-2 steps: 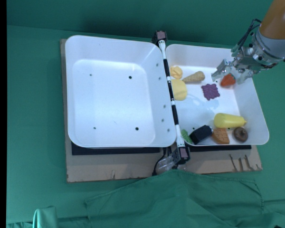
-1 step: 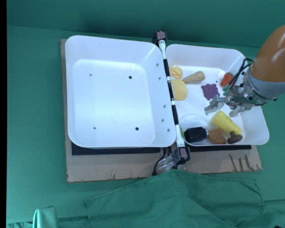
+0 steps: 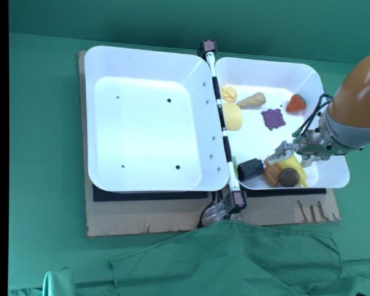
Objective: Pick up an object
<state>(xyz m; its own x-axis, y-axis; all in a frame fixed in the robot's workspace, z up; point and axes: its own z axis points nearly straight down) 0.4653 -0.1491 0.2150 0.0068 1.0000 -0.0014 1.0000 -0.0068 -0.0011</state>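
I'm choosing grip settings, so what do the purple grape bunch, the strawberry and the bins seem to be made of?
The purple grape bunch looks like moulded plastic or rubber: flat, even colour, matte, with a bumpy outline. The strawberry also looks like toy plastic, uniformly red with a small green top; whether hard or soft is not visible. The bins appear to be smooth, slightly glossy white plastic, with rounded moulded corners.

A robot lab: white bins on green-draped bench (staged, tidy).
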